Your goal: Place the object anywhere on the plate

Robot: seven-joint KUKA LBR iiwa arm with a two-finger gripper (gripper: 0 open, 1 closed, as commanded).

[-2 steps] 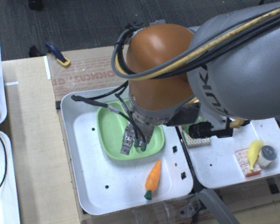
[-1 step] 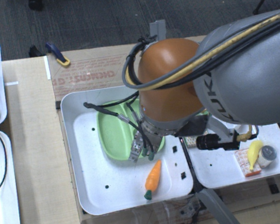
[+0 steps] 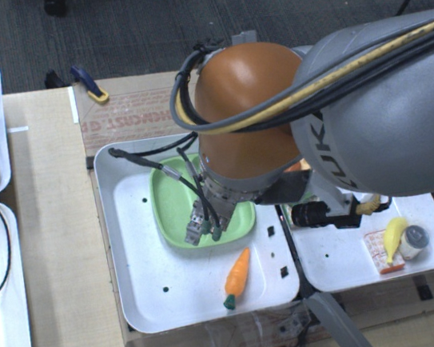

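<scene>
A light green plate [image 3: 170, 204] lies in the left bin [image 3: 135, 245], partly under the arm. My gripper [image 3: 206, 228] hangs over the plate's front edge, fingertips pointing down. An orange toy carrot [image 3: 238, 275] with a green stem lies on the bin floor just in front of the plate, below and right of the gripper. I see nothing between the fingers. The arm's orange band covers the back right part of the plate.
The right bin [image 3: 351, 262] holds a yellow banana [image 3: 394, 237], a small grey-capped jar [image 3: 414, 240] and a red-and-white card beneath them. Black cables trail from the arm across the left bin's back. White trays with cables stand at the far left.
</scene>
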